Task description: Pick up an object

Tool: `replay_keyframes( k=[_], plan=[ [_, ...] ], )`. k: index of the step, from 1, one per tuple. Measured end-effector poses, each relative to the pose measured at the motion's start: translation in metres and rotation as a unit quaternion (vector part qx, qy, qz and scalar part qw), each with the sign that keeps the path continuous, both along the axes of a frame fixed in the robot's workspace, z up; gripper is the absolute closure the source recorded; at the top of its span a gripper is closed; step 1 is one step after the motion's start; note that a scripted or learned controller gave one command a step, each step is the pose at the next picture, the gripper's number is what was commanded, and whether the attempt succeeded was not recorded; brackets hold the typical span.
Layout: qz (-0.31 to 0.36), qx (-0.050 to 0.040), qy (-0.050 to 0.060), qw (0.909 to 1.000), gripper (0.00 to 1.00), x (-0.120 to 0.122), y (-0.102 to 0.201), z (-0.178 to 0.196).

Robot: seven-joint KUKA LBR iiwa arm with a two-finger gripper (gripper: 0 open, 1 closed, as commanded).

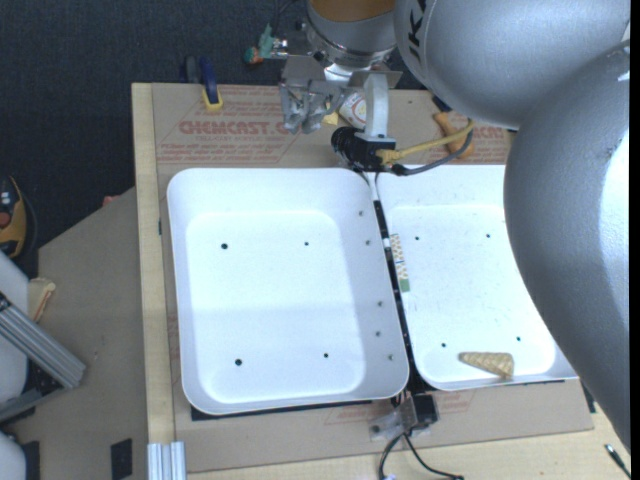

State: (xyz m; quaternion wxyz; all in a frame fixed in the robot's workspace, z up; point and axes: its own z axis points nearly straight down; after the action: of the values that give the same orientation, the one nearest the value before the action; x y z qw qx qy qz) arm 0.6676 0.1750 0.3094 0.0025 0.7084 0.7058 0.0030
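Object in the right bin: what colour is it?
Tan, a pale brown wedge, seen in the camera view.

1. The shallow white plastic left bin point(195, 268) lay open from above, its floor bare.
2. The bulky grey metal arm point(540, 118) overhung the white right bin point(450, 268), blocking its right side.
3. A tan cone-shaped piece point(487, 364) lay near that bin's front wall.

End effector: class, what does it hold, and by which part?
Nothing shows between the fingers of the end effector; the tan wedge lies in the right bin.
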Motion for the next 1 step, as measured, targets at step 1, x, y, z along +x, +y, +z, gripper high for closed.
replay_keyframes(
  k=[1],
  plan=[
    [0.005,-0.0006,0.009,0.9999,1.00,-0.0377,0.0531,-0.0742]
  ],
)
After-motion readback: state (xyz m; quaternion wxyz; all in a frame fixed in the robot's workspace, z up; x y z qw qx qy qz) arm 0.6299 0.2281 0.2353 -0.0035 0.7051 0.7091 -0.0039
